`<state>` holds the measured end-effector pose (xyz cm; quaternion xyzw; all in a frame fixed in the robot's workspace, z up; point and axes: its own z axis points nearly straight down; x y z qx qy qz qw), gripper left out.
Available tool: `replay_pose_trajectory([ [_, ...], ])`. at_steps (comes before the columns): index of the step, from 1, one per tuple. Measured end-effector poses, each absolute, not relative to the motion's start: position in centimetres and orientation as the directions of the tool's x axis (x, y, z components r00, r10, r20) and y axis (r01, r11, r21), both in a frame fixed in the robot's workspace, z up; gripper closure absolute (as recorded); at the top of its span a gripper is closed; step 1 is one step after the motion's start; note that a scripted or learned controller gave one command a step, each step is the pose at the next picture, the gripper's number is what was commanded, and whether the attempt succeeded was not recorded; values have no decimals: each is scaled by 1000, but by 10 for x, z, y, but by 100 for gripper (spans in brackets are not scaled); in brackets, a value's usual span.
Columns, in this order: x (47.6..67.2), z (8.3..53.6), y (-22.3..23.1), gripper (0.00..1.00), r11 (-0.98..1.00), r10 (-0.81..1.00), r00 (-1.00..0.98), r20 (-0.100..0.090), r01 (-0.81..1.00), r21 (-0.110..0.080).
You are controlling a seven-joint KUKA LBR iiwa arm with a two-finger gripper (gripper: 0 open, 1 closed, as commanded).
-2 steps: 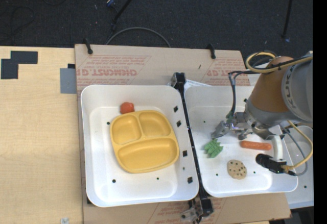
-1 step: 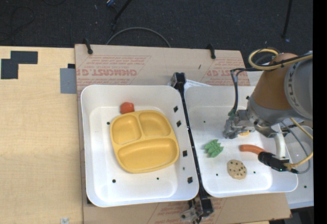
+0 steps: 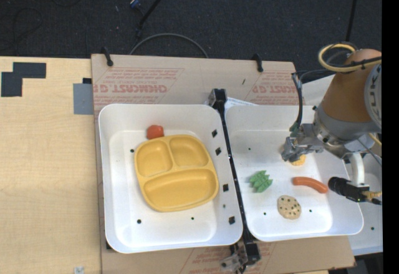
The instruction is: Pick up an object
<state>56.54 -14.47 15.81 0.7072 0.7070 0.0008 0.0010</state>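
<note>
My gripper (image 3: 295, 153) hangs low in the right bin (image 3: 268, 123), directly over a small yellow-orange object (image 3: 299, 160) that peeks out beneath it. An orange sausage-shaped piece (image 3: 310, 184) lies just below and right of the gripper. A green leafy toy (image 3: 261, 180) sits at the bin's middle, and a tan speckled cookie (image 3: 289, 206) lies near the front wall. Nothing visibly hangs from the gripper.
The left bin (image 3: 118, 141) holds a yellow divided plate (image 3: 176, 172) and a small red object (image 3: 155, 132) behind it. A black divider (image 3: 228, 166) separates the bins. Cardboard (image 3: 187, 82) lies behind them, and a cable (image 3: 352, 190) runs at the right.
</note>
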Motion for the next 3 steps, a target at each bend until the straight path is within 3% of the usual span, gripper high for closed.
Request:
replay_pose_trajectory([
  [2,580,277,-134,100,2,1000,-2,-1,1000,4],
  [3,580,294,-135,100,2,1000,-2,0,1000,0],
])
